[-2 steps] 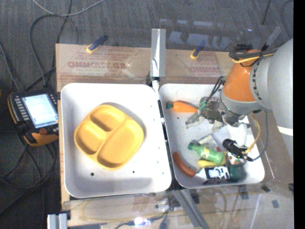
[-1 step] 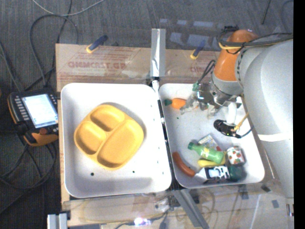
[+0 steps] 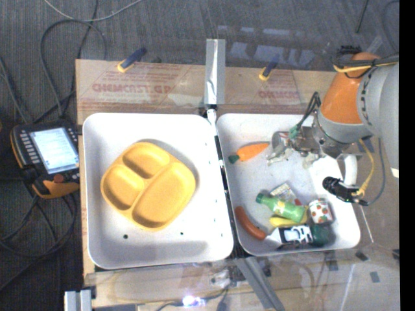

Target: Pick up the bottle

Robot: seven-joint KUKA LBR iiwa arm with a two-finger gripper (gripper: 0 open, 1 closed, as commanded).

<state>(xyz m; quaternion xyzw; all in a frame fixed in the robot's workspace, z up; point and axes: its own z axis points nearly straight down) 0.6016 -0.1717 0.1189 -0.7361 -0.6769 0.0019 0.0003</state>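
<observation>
The green bottle (image 3: 283, 207) lies on its side in the right bin (image 3: 249, 181), cap pointing left, with a yellow star on its label. My gripper (image 3: 279, 153) hangs over the upper middle of that bin, just right of an orange carrot (image 3: 252, 151) and well above the bottle in the view. Its two metal fingers stand slightly apart with nothing between them. The grey arm with its orange band (image 3: 342, 102) comes in from the right.
Around the bottle lie a yellow banana (image 3: 285, 222), a red sausage (image 3: 249, 224), a dark packet with a white label (image 3: 302, 235), a small red-and-white cup (image 3: 320, 211) and a crumpled wrapper (image 3: 281, 190). A yellow divided plate (image 3: 149, 184) sits in the left bin (image 3: 97, 238).
</observation>
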